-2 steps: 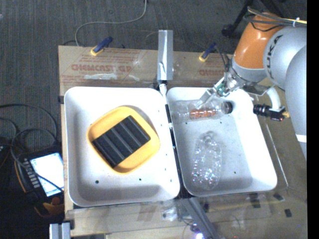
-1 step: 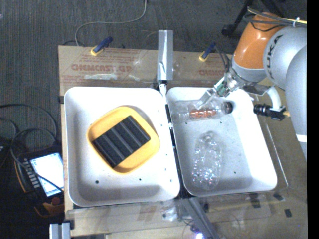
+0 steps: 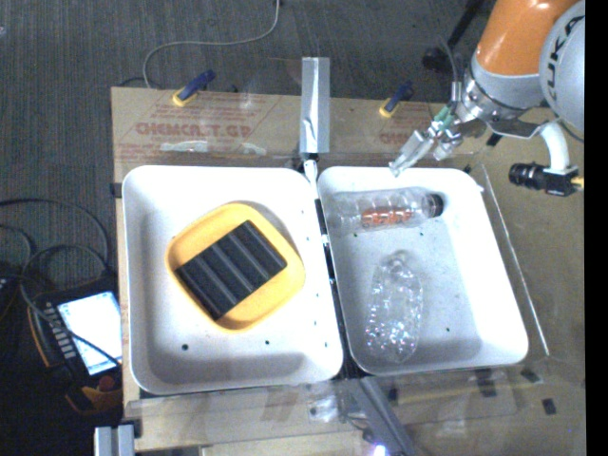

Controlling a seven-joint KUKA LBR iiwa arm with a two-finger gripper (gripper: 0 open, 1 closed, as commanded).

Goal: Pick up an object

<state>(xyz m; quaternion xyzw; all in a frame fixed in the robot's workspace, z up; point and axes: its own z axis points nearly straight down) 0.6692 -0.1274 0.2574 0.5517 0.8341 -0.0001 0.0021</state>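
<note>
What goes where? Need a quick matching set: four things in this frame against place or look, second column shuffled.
1. yellow tray
2. bottle with the dark cap
3. crumpled clear bottle
4. gripper

A. right bin, far end
B. above the right bin's far rim
C. left bin
D. right bin, near half

Pairs: 1-C, 2-A, 3-D, 4-B
</note>
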